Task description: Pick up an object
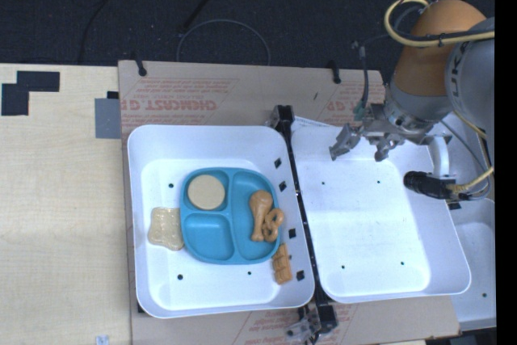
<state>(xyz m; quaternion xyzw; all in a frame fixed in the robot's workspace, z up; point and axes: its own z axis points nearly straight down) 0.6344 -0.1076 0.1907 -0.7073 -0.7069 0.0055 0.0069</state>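
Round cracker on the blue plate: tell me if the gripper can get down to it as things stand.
Probably yes. The round cracker lies flat in its own compartment of the blue plate, uncovered from above. The gripper hangs over the right bin, so it must first cross the divider between the bins.

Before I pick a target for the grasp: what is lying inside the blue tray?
The blue tray holds a round tan disc in its upper left compartment and a tan pretzel-like piece in the right one. The lower left compartment shows bare blue. Whatever lies beneath those pieces is covered.
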